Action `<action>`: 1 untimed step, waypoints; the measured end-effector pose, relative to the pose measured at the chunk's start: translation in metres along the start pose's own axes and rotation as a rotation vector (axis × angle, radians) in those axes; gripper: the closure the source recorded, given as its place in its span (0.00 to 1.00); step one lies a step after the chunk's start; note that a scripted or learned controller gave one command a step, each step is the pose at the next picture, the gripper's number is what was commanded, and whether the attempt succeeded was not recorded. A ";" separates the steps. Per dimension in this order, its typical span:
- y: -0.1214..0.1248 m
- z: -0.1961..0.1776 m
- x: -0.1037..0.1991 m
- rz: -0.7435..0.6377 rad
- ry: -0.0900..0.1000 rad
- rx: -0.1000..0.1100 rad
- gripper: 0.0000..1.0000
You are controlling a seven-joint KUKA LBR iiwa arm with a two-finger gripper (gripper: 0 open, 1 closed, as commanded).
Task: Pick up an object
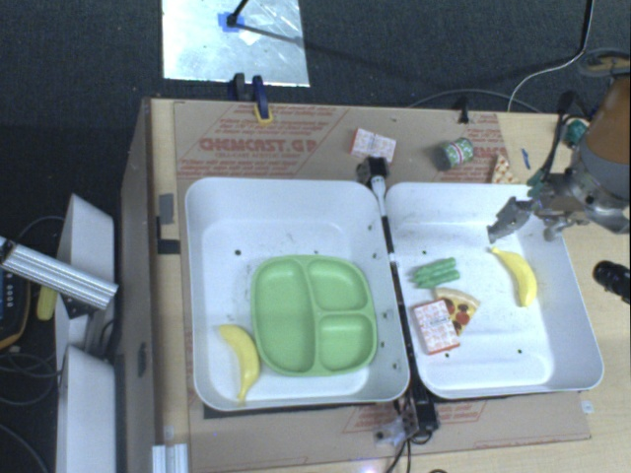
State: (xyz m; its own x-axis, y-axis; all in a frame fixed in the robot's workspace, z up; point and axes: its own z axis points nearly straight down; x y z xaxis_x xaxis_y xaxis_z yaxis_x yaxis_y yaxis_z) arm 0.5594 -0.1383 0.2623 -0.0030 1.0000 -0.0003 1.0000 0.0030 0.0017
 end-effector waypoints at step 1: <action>0.005 0.134 -0.069 0.004 0.000 0.007 0.00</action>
State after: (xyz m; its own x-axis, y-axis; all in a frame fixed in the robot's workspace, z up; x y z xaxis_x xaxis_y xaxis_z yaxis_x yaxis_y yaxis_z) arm 0.5645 -0.2074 0.1281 0.0008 1.0000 -0.0002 1.0000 -0.0008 -0.0054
